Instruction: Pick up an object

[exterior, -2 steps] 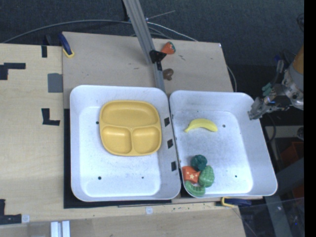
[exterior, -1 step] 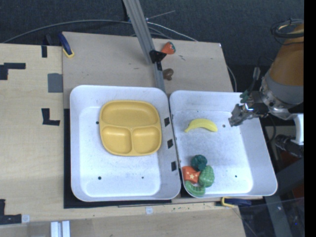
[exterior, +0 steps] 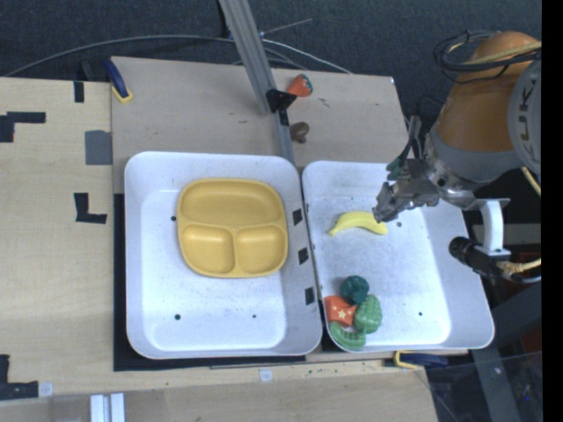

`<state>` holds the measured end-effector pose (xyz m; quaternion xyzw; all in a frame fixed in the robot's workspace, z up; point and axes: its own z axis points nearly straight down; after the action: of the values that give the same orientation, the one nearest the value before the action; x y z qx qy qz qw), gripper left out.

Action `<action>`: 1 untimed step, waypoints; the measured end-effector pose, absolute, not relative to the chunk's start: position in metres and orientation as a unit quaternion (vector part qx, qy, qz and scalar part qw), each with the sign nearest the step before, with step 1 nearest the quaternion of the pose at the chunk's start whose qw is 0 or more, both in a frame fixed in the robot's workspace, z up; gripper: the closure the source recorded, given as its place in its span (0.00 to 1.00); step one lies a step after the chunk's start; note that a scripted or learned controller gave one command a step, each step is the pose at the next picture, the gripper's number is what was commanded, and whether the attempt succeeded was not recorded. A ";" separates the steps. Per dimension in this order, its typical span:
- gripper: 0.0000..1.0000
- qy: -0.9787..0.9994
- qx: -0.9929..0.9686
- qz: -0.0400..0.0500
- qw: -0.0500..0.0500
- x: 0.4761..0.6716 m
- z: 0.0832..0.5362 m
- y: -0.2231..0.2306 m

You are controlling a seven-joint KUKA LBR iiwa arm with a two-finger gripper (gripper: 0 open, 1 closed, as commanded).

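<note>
the gripper (exterior: 388, 207) hung just right of the banana (exterior: 357, 225), whose long axis ran left-right; i couldn't tell its state.

Grey arm (exterior: 493, 148), orange band

A small yellow plastic banana (exterior: 357, 225) lies flat on the floor of the right-hand shallow white bin (exterior: 457, 315), in its upper half, its curve bowed upward and its length running roughly left to right. In the same bin's lower left corner sits a tight cluster: a dark green rounded toy (exterior: 354, 287) at the top, a light green leafy toy (exterior: 368, 316) just below it, and an orange-red block with a pale mark (exterior: 339, 309) touching both on their left.
</note>
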<state>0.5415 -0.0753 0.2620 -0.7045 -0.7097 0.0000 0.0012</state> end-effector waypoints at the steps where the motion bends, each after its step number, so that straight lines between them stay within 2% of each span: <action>1: 1.00 -0.710 -0.705 0.000 0.001 0.536 0.262 -0.023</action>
<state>0.5365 -0.0234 0.2625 -0.7045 -0.7097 0.0002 0.0013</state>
